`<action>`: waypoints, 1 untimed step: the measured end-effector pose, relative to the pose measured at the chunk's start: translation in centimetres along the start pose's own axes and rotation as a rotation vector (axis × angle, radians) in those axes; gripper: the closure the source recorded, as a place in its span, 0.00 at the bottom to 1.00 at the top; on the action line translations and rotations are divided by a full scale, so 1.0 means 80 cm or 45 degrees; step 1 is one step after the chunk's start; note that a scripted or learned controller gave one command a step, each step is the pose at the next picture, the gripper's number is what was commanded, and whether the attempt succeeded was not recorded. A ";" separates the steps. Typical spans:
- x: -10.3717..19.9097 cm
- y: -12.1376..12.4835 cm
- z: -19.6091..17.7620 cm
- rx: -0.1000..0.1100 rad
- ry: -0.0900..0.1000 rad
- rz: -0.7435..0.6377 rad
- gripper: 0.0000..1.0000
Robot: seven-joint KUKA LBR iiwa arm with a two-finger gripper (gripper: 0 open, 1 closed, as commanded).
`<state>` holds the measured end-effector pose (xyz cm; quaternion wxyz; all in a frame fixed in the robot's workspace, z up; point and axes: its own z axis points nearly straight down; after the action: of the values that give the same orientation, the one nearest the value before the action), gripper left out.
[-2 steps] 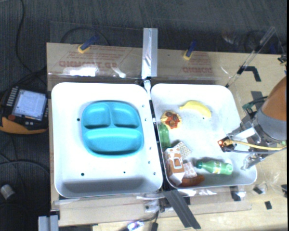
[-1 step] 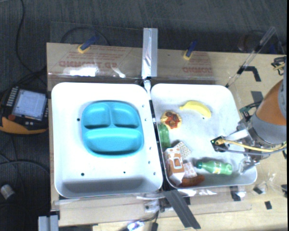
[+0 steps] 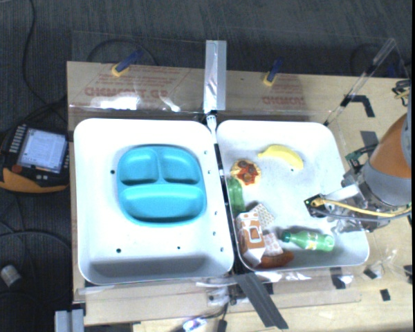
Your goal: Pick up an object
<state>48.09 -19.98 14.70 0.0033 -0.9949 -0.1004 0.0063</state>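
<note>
The right bin [image 3: 325, 133] holds a yellow banana [image 3: 282, 156] near its far side and a small red and yellow toy food [image 3: 246, 172] at its left wall. A green item [image 3: 235, 194] lies below that. An orange and white carton [image 3: 252, 232] sits near the front, with a brown item [image 3: 275, 259] beside it. A green bottle [image 3: 308, 240] lies on its side at the front. My gripper [image 3: 342, 220] hangs over the bin's right side, just above and right of the bottle, with nothing seen in it.
The left bin [image 3: 97, 254] bears a blue divided plate [image 3: 160, 184]. The grey arm with its orange band [image 3: 391, 154] comes in over the bench's right edge. Yellow clamps [image 3: 126, 62] sit on the back board.
</note>
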 end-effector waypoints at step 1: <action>-0.005 0.030 -0.107 -0.010 0.008 0.001 1.00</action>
<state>48.29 -22.46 23.21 -0.0004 -0.9950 -0.0999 0.0029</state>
